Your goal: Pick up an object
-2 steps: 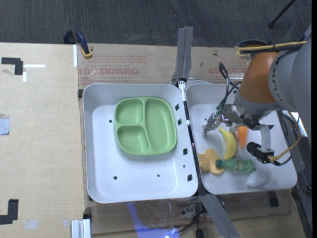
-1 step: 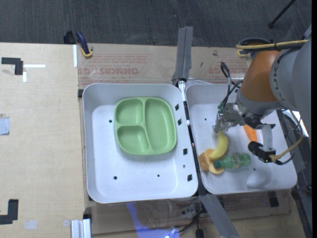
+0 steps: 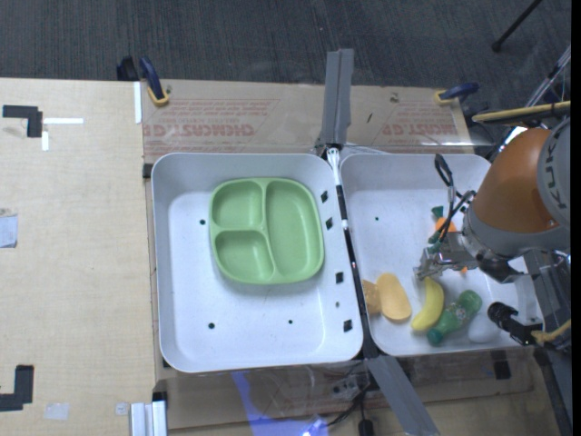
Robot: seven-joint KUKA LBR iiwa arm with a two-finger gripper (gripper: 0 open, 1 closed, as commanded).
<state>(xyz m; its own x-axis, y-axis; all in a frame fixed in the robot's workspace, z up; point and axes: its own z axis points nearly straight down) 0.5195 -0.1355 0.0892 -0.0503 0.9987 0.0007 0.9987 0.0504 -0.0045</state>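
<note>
End effector (image 3: 439,263) low in right bin (image 3: 390,184), just above banana (image 3: 428,305); finger state: cannot tell. Banana lies near bin's front wall, between yellow chip-shaped piece (image 3: 393,296) and green bottle (image 3: 454,316). Judged light, smooth, curved; grip across mid-section.

Green divided plate (image 3: 268,231) — left bin (image 3: 182,334)

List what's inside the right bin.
The right bin holds a banana, a green bottle and a tan rounded piece. The gripper and arm cover something orange behind them; unidentifiable.
</note>
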